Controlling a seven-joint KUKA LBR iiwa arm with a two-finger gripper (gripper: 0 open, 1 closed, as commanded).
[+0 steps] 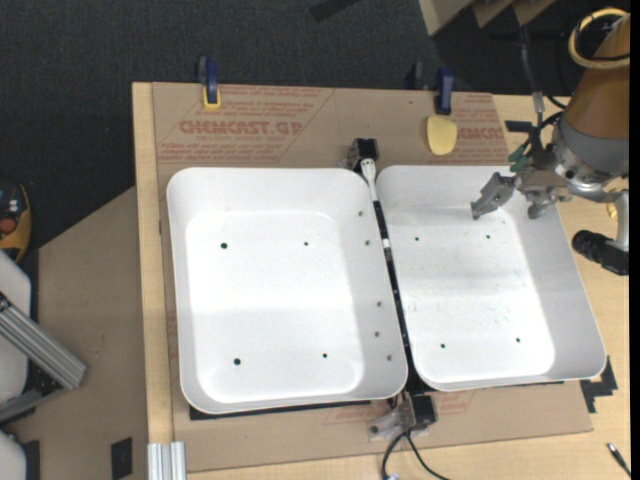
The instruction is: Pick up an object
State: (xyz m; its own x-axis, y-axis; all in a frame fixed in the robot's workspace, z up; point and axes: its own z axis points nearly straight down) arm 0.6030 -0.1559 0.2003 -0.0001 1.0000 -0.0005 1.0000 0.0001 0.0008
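I'm hanging over the far right corner of the right bin (560, 353), my fingers (512, 196) spread apart with nothing between them, and I can't make out any object to pick in either bin.

Worktop (300, 118): tan board printed with red lettering, held at its far edge by two blue clamps (209, 80). On it, side by side and touching: left white bin (195, 298), right white bin (565, 338). A yellow pad (441, 134) lies near the right clamp.
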